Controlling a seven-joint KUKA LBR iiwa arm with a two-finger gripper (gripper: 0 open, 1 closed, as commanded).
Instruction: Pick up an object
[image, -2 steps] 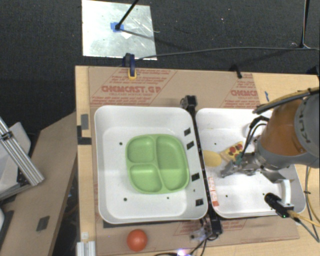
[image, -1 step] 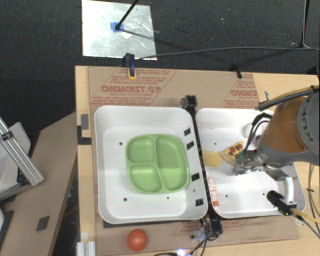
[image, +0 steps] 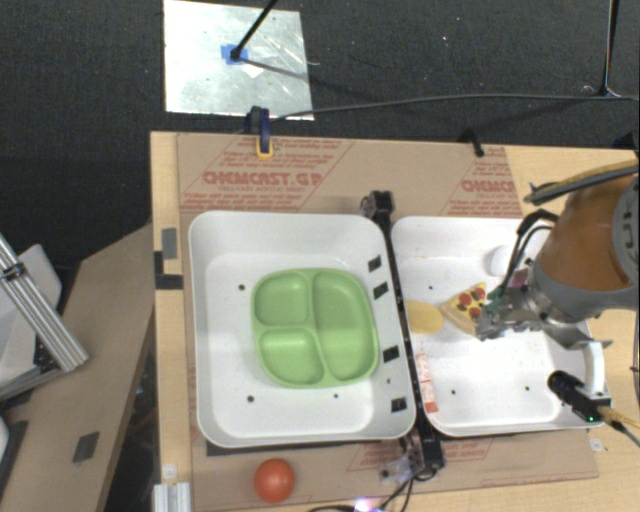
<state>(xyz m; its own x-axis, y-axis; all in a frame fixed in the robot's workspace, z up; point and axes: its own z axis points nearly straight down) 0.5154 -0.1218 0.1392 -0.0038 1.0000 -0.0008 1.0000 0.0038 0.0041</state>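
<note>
Right now I see the arm (image: 590, 250) reaching in from the right over the right bin (image: 470, 400), with its orange band just above the grey wrist. The gripper (image: 492, 322) sits low in that bin, its tip right at the edge of a pizza slice (image: 466, 305) with red spots on top. From this slanted view I cannot tell how far apart the gripper is set or whether it has hold of anything; the dark tip blurs into the slice's edge, so I can only say the two look to be touching or very nearly so.

Just to the left of the slice, a pale yellow round piece (image: 424, 317) lies on the bin floor, close to the divider between the bins. A small white lump (image: 497, 262) rests further back in the same bin, near the arm.

Over in the left bin (image: 215, 400), a green plate with four compartments (image: 314, 327) lies flat near the middle. Outside the bins, on the bench at the front, an orange-red ball (image: 274, 479) sits by itself, well apart from the gripper.
</note>
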